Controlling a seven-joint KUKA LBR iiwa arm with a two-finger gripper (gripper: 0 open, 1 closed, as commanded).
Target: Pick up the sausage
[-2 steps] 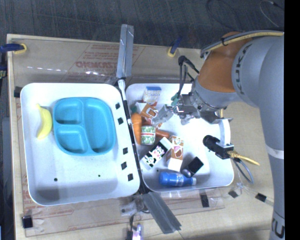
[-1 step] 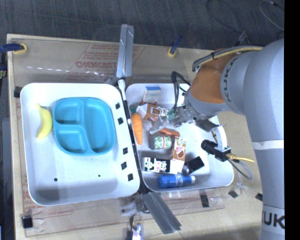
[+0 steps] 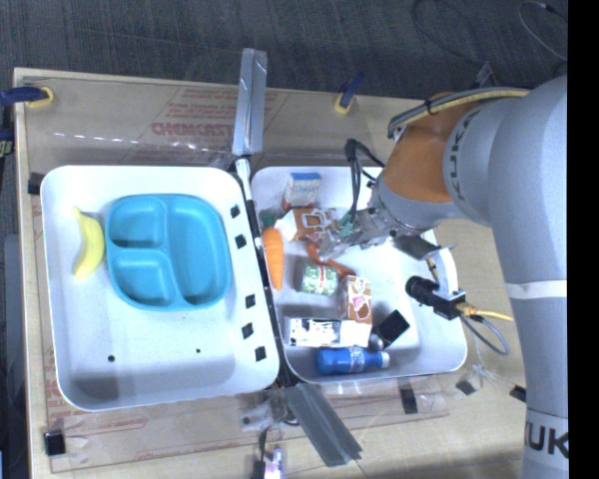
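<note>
Gripper low, arm bent

bench | left white bin | right white bin, side by side, touching

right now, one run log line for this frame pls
task: pick up sausage | gripper: low in right bin, among items by carrot | fingers: cannot tell | sausage: not identified | left bin: blue tray, banana

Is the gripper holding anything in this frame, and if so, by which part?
Cannot be told. The gripper sits low in the right bin among the clutter near the sausage, but no item shows clearly between its fingers.
</note>
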